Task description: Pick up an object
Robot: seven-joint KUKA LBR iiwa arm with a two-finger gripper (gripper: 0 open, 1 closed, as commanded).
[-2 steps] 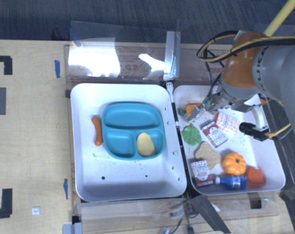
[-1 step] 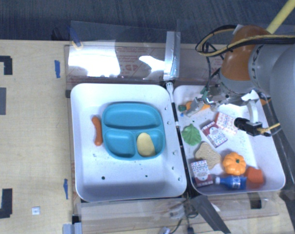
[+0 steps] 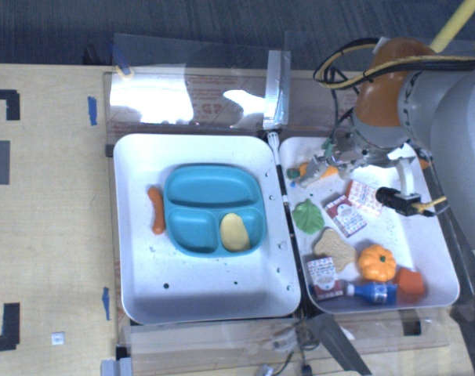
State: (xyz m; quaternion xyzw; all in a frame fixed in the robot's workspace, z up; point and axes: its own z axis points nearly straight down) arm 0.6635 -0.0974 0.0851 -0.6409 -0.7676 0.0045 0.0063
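I see my arm (image 3: 426,92) bent down from the right into the right bin (image 3: 445,276), gripper (image 3: 325,165) low at its far-left corner, finger state unclear, small carrot (image 3: 328,172) touching the fingers, green leaf (image 3: 308,216) just beneath.

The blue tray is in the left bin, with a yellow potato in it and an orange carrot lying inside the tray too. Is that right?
Not quite. The camera view shows the carrot lying outside the tray, on the floor of the left bin, beside the tray's left edge. The rest holds: the tray is in the left bin with the potato in it.
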